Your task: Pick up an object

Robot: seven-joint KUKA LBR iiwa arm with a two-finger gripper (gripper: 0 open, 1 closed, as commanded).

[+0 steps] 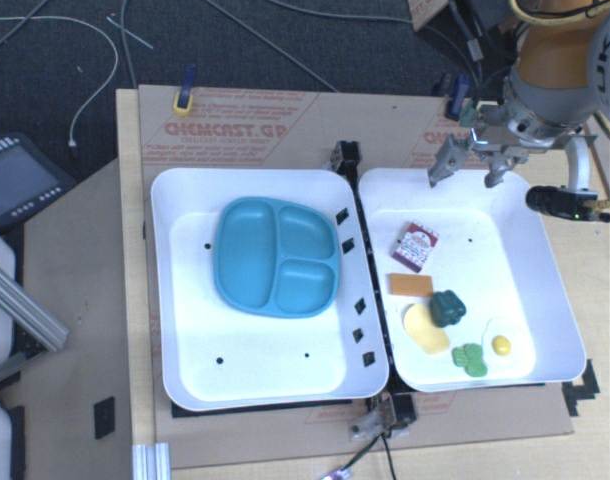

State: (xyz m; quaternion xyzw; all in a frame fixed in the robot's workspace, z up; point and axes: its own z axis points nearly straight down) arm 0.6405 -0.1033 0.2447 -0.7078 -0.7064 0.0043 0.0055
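The two-finger gripper (472,169) hangs with fingers spread apart, gripping nothing, over the far rim of the right shallow white bin (545,258). Below it in that bin lies a small maroon-and-white packet (415,246), flat, near an orange rectangular block (410,285).

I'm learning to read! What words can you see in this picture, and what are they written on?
"CHEMCAST GP", in faded red on the brown board behind the left bin, partly hidden by the bin's rim.
More red print on the same board behind the right bin: too faint to read.
The small dark red packet in the right bin has a white label: too small to read.
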